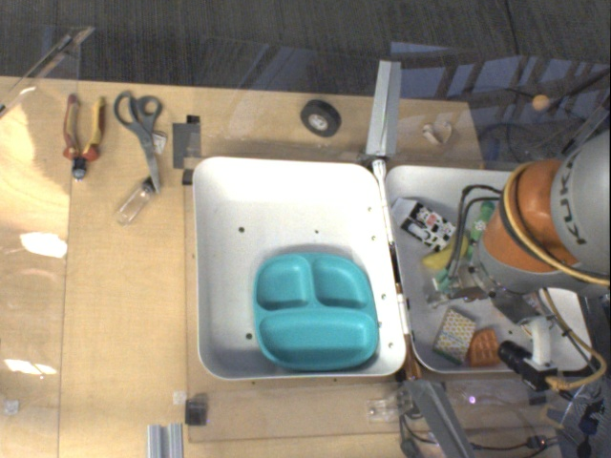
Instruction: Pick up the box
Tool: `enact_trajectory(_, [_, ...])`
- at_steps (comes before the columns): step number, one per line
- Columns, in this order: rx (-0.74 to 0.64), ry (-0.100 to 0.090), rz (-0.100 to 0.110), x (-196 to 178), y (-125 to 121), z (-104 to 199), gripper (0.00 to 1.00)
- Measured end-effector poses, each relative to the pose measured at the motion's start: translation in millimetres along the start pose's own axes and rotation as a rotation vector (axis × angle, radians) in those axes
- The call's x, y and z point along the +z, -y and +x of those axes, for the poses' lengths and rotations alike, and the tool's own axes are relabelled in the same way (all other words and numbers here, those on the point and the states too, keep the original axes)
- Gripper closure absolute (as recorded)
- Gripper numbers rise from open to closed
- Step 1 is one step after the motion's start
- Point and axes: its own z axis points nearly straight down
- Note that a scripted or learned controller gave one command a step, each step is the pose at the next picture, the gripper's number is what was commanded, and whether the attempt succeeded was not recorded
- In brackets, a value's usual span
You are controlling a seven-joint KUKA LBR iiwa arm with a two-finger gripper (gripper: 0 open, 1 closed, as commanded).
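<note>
My arm (558, 218) hangs over the right bin (410, 346). Left bin (220, 208) carries a teal tray (315, 311). My end effector (468, 280) sits low among clutter; I cannot tell its state. The box (427, 223), white with dark print, lies near the bin's far left corner, beside yellow and green items. Risk: crowding there may deflect contact, so I may close on a neighbour or push the box against the wall.
</note>
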Motion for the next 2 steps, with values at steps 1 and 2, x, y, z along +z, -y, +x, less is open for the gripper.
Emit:
enact_trajectory(1, [0.0, 0.0, 0.0, 0, 0, 0, 0.0])
enact_trajectory(2, [-0.037, -0.011, 0.022, -37, 13, -44, 0.0])
